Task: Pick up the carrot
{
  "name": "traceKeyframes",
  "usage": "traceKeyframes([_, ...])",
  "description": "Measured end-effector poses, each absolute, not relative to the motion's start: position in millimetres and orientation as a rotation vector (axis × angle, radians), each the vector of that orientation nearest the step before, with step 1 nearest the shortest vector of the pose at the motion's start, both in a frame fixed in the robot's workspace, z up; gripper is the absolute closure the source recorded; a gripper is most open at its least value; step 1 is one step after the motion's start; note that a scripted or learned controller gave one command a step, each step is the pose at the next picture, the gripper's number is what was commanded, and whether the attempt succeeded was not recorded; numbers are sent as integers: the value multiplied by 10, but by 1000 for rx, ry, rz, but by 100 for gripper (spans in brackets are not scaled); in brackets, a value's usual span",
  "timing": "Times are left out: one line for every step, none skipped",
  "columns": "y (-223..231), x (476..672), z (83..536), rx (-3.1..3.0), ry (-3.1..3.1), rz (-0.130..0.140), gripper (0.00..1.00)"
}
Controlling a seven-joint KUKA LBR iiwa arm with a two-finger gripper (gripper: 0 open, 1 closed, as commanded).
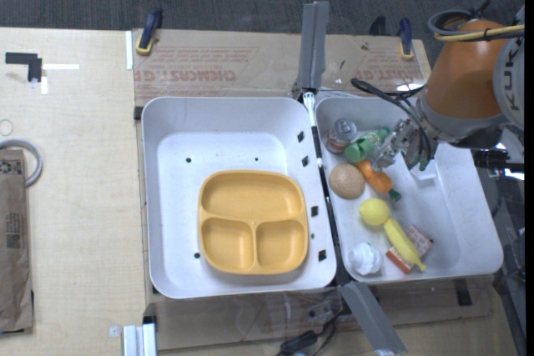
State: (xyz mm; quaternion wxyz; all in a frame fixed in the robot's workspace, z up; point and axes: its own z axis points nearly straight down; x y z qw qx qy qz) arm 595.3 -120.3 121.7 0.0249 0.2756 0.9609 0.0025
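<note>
The carrot is small and orange with a dark green tip. It lies in the right bin, near the bin's middle, between a brown round item and the gripper. My gripper hangs just above and to the right of the carrot, its fingers apart and nothing between them. The grey arm with its orange band reaches in from the right.
Around the carrot lie a green item, a silvery can, a brown potato-like ball, a lemon, a banana and a white crumpled lump. The left bin holds a yellow divided plate.
</note>
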Motion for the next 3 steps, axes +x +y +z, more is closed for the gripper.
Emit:
traceKeyframes([-1142,6000,2690,735,3050,1,100])
traceKeyframes([-1143,5998,2686,736,3051,1,0])
traceKeyframes([-1406,6302,2379,295,3123,0,0])
